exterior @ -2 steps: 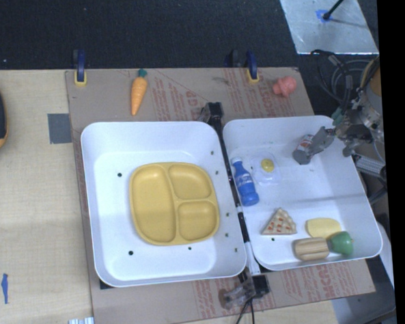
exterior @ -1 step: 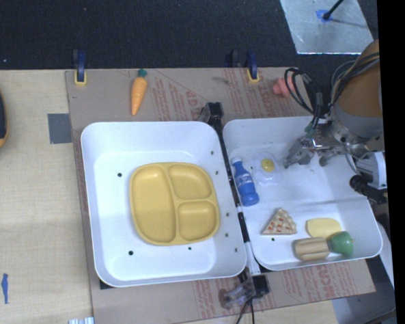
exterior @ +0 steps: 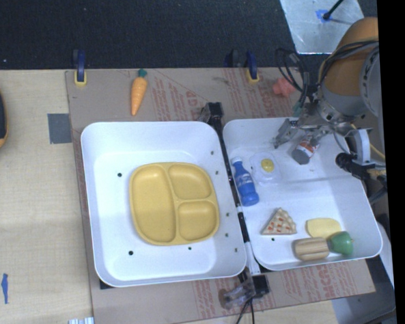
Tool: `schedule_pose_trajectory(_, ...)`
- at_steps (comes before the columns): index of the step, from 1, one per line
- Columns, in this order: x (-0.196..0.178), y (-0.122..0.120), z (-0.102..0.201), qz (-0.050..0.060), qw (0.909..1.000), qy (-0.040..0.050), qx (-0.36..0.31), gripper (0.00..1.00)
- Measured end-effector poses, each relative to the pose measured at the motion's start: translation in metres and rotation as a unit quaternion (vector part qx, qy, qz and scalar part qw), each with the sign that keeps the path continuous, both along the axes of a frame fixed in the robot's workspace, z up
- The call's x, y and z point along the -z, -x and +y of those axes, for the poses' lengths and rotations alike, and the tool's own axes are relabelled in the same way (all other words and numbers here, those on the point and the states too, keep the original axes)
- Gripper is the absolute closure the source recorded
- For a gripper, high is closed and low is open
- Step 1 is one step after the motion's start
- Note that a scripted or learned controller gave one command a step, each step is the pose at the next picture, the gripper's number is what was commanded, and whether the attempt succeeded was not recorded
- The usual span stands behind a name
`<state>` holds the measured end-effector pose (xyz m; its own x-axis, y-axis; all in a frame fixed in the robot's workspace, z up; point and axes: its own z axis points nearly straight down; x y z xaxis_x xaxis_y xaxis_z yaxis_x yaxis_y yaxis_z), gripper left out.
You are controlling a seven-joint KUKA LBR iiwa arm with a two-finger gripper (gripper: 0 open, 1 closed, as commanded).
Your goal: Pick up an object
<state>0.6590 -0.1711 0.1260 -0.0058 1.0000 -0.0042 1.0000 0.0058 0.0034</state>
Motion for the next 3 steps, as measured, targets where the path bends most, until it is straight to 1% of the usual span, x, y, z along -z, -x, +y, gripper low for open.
schedule_pose_trajectory(1, -0.005, 0.049, 0.082, 0.005, 1.0000, -0.0035, -0.003, 0.00)
schedule_pose_trajectory(2, 0.012, 0.045, 0.078, -0.007, 1.0000, -0.0014, -0.001, 0.00)
schedule_pose_trajectory(3, 0.015, 0.141, 0.071, 0.007, 1.0000, -0.0025, 0.002, 0.00)
